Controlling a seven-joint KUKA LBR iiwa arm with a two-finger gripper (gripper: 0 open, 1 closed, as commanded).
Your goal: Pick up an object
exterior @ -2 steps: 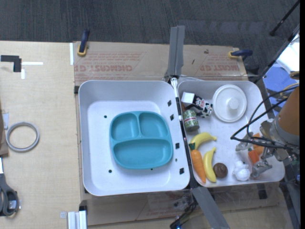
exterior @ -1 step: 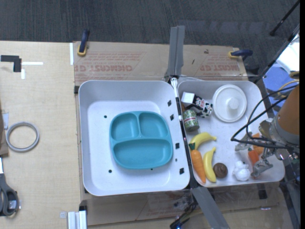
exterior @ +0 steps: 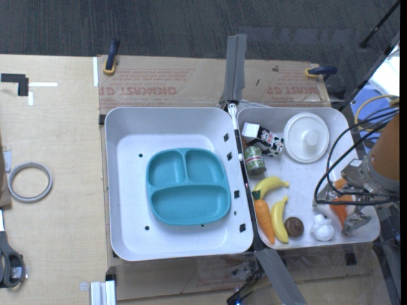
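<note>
Bins fill the bench in our one view from above: a left bin (exterior: 121,189) and a right bin (exterior: 362,237), side by side. In the left bin we see a teal plate (exterior: 188,186) with three compartments, lying flat near the middle.

In the right bin we count several things. A white lid (exterior: 306,137) sits at the far side, and just left of it a small black-and-white toy (exterior: 264,136). Below the toy stands a green can (exterior: 254,161). Nearer to us lie two bananas (exterior: 271,185), one above the other, with a carrot (exterior: 264,222) just left of the lower one. A brown ball (exterior: 294,226) rests beside the lower banana, and a white object (exterior: 323,228) lies right of it.

We see the gripper (exterior: 351,210) at the right edge of the right bin, low over its near corner, with black cables looping around it. An orange thing (exterior: 339,212) shows beside its fingers, but we cannot tell whether the fingers are apart or clamped on it.

On the bench well left of the bins lies a grey ring (exterior: 28,182).
</note>
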